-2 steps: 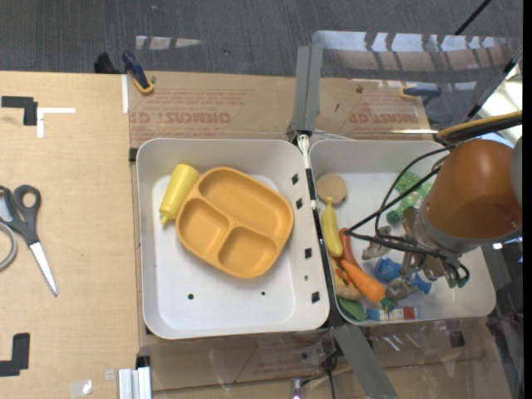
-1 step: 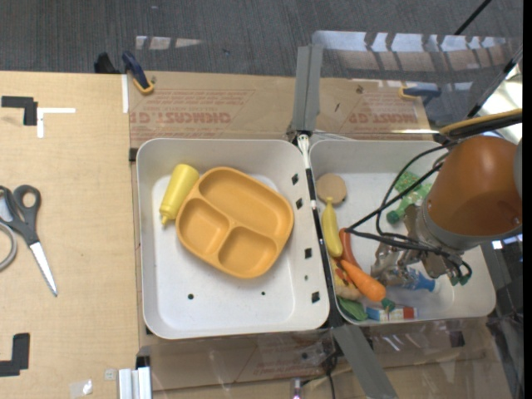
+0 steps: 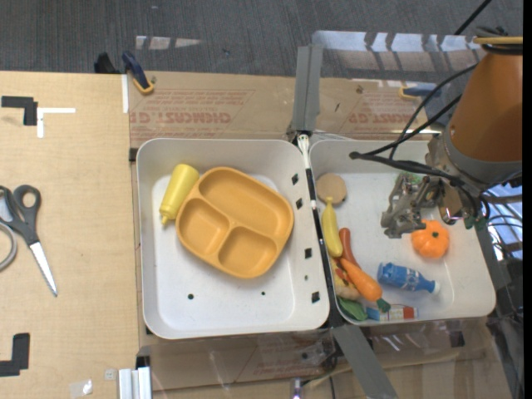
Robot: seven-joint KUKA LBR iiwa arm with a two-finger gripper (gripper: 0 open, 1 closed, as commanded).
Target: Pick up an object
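A pale wooden bench top [image 3: 66, 248] fills the left, with black and white tape marks and a pair of grey-handled scissors [image 3: 29, 231] lying on it. Brown cardboard [image 3: 208, 106] lies at the far side of the bins. Beyond it runs dark grey carpet [image 3: 208, 7].

Arm [image 3: 490, 98]: broad orange band, grey collar beneath. Black cables trail across. Gripper [image 3: 407, 210]: grey metal, intricate linkage, dull finish.
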